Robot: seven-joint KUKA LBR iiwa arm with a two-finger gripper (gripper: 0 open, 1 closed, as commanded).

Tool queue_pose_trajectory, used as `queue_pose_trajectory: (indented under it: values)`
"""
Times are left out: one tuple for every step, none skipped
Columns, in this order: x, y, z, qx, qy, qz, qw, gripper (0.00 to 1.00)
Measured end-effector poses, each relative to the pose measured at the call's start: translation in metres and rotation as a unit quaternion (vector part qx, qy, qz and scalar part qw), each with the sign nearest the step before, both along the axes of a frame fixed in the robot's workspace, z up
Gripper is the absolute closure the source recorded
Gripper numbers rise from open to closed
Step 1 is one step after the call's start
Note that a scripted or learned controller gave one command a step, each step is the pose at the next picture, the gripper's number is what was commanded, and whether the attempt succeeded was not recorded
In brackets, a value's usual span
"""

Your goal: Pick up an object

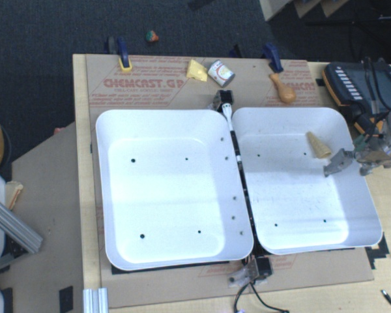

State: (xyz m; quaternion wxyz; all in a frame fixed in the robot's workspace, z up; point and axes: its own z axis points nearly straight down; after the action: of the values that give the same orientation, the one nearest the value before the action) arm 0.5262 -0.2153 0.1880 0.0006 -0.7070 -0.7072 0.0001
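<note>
The tan wedge-shaped object (318,145) is lying in the right bin (293,237), near its far right corner. The gripper (335,164) is hovering just beside it, nothing between its fingers; their opening I cannot tell. It should be centring over the wedge before descending.

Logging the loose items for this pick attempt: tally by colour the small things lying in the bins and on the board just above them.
Tan, in the right bin: 1, the tan piece
Yellow, on the board: 1, the yellow chunk
White: 1, the small white box
Orange-brown: 1, the wooden-looking piece
Total: 4
</note>
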Motion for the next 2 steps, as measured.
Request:
queue_pose_trajectory:
  values:
    - [0.025, -0.003, -0.106, 0.0064, 0.001, 0.002, 1.0, 0.0]
    - [0.086, 0.003, -0.103, -0.0008, -0.003, 0.003, 1.0, 0.0]
